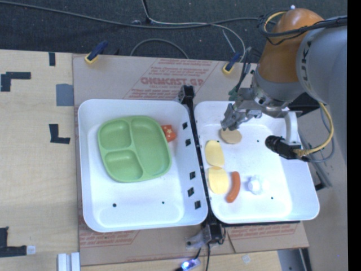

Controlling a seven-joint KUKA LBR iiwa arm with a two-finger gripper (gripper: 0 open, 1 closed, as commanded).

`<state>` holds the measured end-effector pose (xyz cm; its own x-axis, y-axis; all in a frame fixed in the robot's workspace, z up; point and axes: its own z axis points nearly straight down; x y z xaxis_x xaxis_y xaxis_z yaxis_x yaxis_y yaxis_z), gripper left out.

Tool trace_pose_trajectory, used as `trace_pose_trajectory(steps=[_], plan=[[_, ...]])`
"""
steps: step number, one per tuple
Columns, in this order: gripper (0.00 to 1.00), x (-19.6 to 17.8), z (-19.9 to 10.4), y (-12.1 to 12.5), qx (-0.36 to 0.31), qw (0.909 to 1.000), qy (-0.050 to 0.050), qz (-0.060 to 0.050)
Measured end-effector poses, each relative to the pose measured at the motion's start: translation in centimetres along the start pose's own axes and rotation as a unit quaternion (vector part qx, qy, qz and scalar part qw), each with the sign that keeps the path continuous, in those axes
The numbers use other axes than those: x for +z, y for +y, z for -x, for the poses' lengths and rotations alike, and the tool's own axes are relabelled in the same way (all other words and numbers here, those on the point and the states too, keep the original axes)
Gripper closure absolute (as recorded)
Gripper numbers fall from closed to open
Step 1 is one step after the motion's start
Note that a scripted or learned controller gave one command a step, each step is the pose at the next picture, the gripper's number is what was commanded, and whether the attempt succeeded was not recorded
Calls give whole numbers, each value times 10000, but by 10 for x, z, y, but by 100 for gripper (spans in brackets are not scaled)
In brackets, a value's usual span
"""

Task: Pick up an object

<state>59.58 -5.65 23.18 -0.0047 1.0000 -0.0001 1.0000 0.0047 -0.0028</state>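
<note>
The arm (pixel 293 49) poises the gripper (pixel 232 120) directly over the tan disc (pixel 230 136), which lies just below its tips in the right bin (pixel 293 202). Its spread I cannot tell. Best descend straight, centred, before closing.

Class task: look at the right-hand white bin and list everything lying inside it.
Inside the right bin: a tan round piece directly under the gripper, two yellow pieces, a red sausage-shaped item and a small whitish object. The arm covers the bin's far corner.
</note>
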Motion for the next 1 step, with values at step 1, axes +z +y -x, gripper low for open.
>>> trace_pose_trajectory(steps=[1], plan=[[100,-2,-49,6,-3,10000,3,7]])
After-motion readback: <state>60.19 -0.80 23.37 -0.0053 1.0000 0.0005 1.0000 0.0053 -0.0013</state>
